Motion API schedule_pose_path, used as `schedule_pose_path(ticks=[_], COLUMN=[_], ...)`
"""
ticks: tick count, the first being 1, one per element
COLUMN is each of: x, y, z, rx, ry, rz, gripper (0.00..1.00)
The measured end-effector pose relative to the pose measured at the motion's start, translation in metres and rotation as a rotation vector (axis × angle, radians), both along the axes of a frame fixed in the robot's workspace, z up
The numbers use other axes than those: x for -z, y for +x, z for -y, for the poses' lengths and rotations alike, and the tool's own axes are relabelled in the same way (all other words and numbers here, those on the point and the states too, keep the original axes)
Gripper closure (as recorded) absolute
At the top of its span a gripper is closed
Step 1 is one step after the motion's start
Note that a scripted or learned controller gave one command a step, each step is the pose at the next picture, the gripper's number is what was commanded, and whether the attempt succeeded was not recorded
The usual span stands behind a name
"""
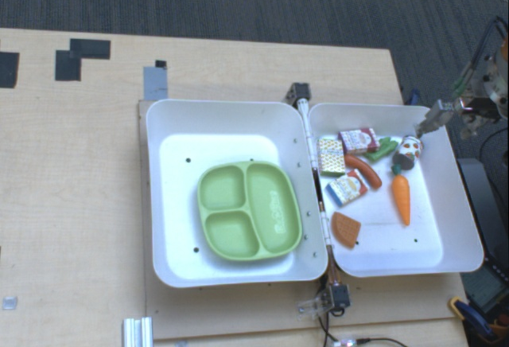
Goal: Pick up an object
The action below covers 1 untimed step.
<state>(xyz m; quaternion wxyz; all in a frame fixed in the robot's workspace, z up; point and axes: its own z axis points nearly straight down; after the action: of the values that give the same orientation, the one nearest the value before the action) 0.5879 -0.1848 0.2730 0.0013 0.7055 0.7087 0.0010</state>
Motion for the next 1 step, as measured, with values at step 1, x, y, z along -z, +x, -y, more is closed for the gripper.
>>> schedule_pose_path(ticks=[1], x=[0.1868], y=[-0.0747], z=[0.0061], rx=[0.003], ry=[-0.001], rz=[0.003], gripper=[0.00])
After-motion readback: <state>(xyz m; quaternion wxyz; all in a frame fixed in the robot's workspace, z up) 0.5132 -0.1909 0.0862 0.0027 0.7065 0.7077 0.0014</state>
